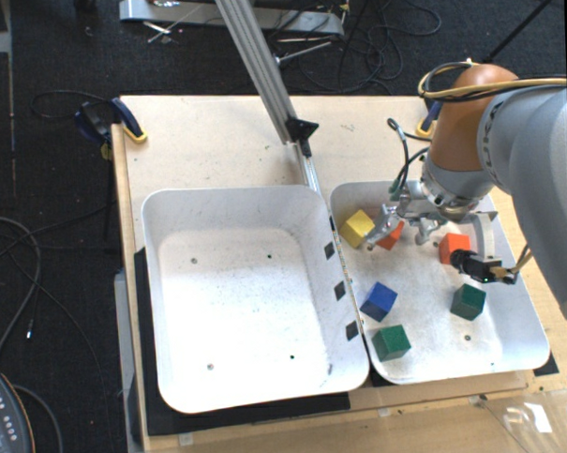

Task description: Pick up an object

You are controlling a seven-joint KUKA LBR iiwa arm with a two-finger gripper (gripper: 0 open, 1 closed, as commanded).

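the tool [405,227] hangs low in the right bin [514,352]; whether it grips anything, i cannot tell. yellow block [358,228] just left, red piece [388,240] touching it.

A robotics lab: a wooden bench [214,144] on dark carpet, loose cables [387,19] and a metal rail [258,62] behind the arm [514,136].
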